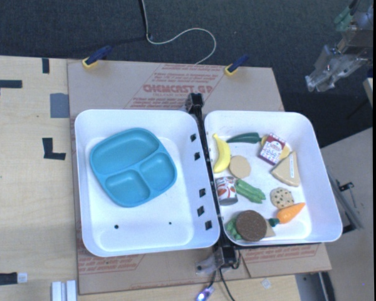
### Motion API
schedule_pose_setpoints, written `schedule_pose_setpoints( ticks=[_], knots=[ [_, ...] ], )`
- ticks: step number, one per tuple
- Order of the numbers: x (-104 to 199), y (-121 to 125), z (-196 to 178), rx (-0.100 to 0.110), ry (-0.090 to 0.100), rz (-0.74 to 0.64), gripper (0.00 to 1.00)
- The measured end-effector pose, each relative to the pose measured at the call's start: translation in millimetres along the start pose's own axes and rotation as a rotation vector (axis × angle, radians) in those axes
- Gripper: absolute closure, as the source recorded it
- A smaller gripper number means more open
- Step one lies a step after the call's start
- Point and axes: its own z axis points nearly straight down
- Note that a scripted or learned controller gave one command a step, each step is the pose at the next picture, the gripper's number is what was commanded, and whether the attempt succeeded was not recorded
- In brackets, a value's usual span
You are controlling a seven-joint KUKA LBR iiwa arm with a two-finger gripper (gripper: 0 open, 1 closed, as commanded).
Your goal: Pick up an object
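Observation:
The right bin [308, 132] holds several toy foods: a yellow banana [220, 153], a green chili [243, 137], a small red box [271, 148], a pale wedge [289, 169], a tan disc [240, 166], a small can [226, 190], a green pickle [249, 191], a chip cookie [281, 197], an orange carrot [291, 212] and a brown round patty [250, 225]. My gripper [326, 71] hangs at the upper right, outside and beyond the right bin's far corner, well away from all the objects and with nothing in it.
In the left bin [144, 234] lies a blue divided plate [133, 166]. Both bins rest on a cardboard sheet [169, 83] clamped at its far edge. A cable [175, 37] loops across the dark floor behind. A black hinge strip [200, 162] separates the bins.

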Motion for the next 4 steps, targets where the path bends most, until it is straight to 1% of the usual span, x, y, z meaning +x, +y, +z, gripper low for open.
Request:
schedule_pose_setpoints(
  ticks=[4],
  knots=[
    [1, 2, -40, -0.001, -0.004, -0.001, 1.0]
  ],
)
